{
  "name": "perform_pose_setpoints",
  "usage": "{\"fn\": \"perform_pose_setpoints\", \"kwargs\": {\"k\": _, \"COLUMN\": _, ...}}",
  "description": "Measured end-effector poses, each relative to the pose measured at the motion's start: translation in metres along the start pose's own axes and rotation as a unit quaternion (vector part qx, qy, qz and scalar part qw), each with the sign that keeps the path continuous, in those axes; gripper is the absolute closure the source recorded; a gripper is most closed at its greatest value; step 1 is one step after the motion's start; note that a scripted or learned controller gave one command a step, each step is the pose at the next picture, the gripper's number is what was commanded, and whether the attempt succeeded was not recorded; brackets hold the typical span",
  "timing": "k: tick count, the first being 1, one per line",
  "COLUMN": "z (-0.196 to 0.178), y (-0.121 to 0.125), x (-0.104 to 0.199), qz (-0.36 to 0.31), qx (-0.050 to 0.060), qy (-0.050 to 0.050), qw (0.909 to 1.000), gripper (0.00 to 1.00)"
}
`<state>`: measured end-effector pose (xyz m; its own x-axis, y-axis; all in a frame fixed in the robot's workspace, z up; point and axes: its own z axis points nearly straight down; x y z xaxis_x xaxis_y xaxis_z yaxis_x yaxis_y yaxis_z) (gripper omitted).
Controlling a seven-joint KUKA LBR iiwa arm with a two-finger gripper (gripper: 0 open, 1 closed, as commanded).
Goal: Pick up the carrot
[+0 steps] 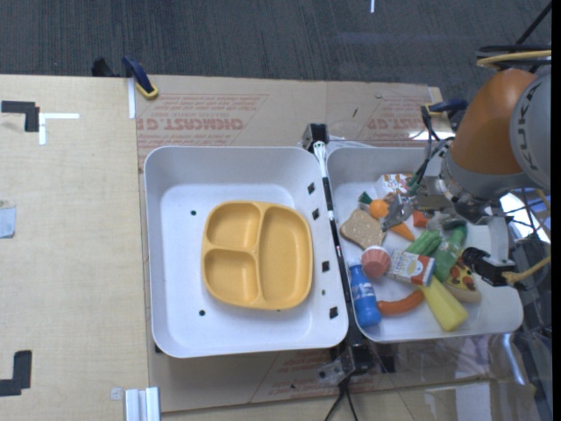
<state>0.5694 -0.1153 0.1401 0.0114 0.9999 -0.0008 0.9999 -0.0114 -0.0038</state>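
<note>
Overhead, the arm (500, 130) angles down into the right bin (500, 321), tool (401, 215) clenched on the carrot (401, 230) amid toy food; left bin (166, 261) holds a yellow tray (259, 254).

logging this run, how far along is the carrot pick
Done: the gripper is down in the right bin, right at the carrot. In hand: closing in on it; no grasp is visible. Left: grip and lift it; the carrot lies low among the toys beside the bread slice.
</note>
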Motion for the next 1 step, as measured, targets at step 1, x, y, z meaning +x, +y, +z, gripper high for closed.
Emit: {"fn": "perform_pose_setpoints", "kwargs": {"k": 1, "z": 0.0397, "y": 0.0320, "x": -0.0132, "qz": 0.049, "qx": -0.008, "qy": -0.001, "qw": 0.9988, "gripper": 0.00}}
